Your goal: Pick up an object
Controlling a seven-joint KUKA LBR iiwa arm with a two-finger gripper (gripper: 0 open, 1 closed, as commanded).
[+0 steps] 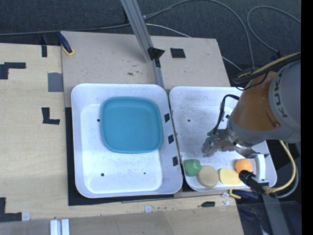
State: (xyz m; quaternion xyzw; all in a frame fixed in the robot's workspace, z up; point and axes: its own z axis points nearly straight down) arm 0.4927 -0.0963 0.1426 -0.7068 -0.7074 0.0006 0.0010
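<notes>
Camera view, looking down at a slant on a tan counter [112,53] bearing two shallow white bins side by side. In the left bin [88,180], toward its 12 o'clock half: a square teal plate [131,124], lying flat. In the right bin [195,106], clustered along the 6 o'clock rim: a green piece [192,167] at the 9 o'clock end, just beside it a tan rounded piece [208,176], then a yellow piece [228,176], and an orange ball [243,165] at the 3 o'clock end, touching or nearly touching one another. Reaching in from 3 o'clock: grey arm [293,102] with orange band [257,106] above the wrist. Pincer [211,148] low over the right bin's floor, at about 12 o'clock from the tan piece and 2 o'clock from the green one, near both but apart from them. Fingers too dark and small to read; open or closed, cannot tell. Nothing visibly between them. Metal pole [142,28] slanting across the counter at 12 o'clock, cables [205,6] on the dark floor beyond.
</notes>
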